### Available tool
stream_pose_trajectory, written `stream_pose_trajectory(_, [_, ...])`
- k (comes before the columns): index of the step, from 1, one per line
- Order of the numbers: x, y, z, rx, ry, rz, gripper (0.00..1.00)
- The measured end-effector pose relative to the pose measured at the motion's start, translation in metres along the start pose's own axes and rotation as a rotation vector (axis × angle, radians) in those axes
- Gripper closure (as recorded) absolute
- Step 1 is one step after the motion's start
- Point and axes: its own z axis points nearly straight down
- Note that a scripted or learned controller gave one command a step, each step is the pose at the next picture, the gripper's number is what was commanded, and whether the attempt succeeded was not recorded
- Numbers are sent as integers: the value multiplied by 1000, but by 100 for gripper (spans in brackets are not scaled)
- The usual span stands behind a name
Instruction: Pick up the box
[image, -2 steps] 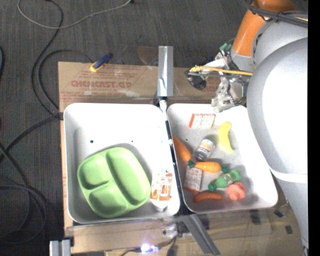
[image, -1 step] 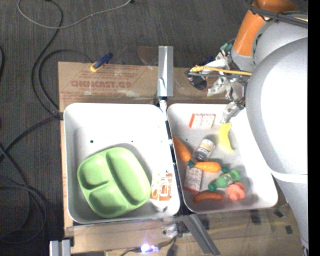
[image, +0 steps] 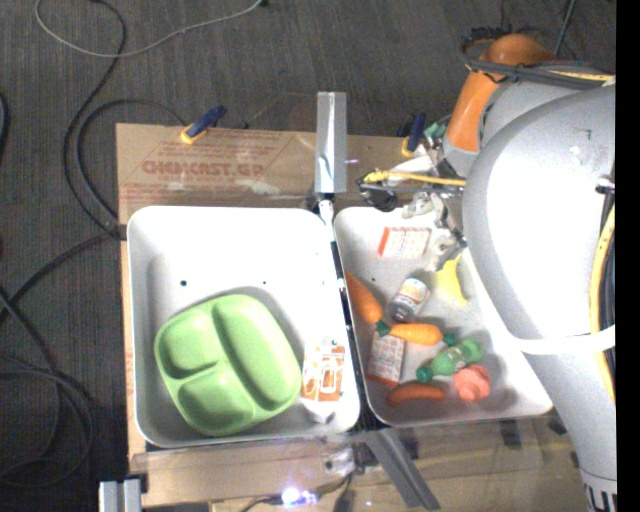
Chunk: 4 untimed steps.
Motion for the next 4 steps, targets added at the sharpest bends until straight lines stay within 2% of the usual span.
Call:
stream_pose_trajectory(1, [-8,14,75,-4,-1,1,0])
stream_pose_trajectory(2, [-7,14,75,-4,0,1,0])
stream_pose_trajectory(3, [-5,26,91,6,-11,2,0])
stream_pose_trajectory(4, [-1,27,83,-8,4,-5,100])
